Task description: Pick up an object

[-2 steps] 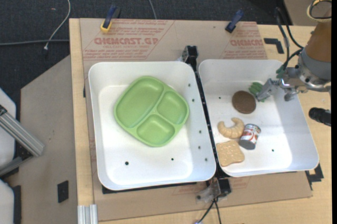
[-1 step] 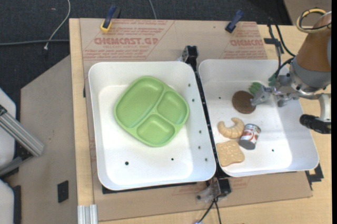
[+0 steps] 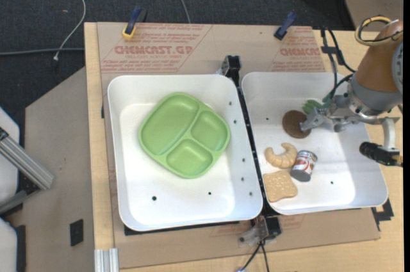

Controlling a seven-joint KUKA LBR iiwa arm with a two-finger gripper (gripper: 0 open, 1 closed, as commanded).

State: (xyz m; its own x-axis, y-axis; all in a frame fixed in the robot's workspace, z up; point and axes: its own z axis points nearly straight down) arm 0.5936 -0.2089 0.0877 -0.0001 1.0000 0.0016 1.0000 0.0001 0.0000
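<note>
Gripper (image 3: pixel 312 118) low in the right bin (image 3: pixel 359 197), finger state impossible to tell.
Touching or just beside the brown round cookie (image 3: pixel 294 124); croissant (image 3: pixel 281 155), can (image 3: pixel 303 165), cracker (image 3: pixel 280 185) below-left.

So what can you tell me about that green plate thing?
The green plate is a light green tray with rounded corners, split into three sections by raised ridges: one long and two smaller. It looks like smooth plastic. It lies flat, right side up, turned at an angle, in the left white bin, resting on the bin's floor. Nothing lies in its sections, and nothing else touches it.
</note>
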